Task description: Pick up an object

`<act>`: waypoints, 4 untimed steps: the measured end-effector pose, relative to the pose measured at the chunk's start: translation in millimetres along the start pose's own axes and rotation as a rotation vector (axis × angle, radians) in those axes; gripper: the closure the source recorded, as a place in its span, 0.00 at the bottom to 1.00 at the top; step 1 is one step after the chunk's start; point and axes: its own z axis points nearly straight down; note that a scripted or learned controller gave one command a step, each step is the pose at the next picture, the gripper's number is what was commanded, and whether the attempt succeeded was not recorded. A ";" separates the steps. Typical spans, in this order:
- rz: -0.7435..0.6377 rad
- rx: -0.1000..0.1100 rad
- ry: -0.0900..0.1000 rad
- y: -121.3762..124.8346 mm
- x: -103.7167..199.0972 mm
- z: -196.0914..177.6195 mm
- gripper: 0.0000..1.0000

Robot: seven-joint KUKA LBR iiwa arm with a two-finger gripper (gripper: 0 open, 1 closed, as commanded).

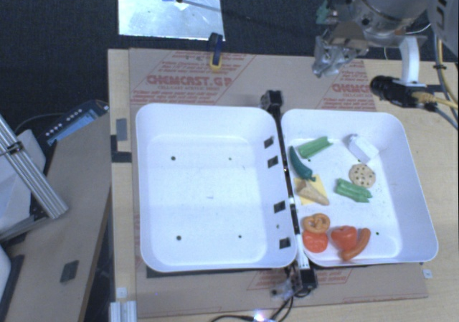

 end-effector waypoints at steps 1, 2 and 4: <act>0.000 0.002 0.000 29.6 -8.0 -34.0 1.00; 0.000 0.004 0.000 28.6 -12.8 -68.4 1.00; 0.005 0.004 0.000 28.8 -27.9 -138.1 1.00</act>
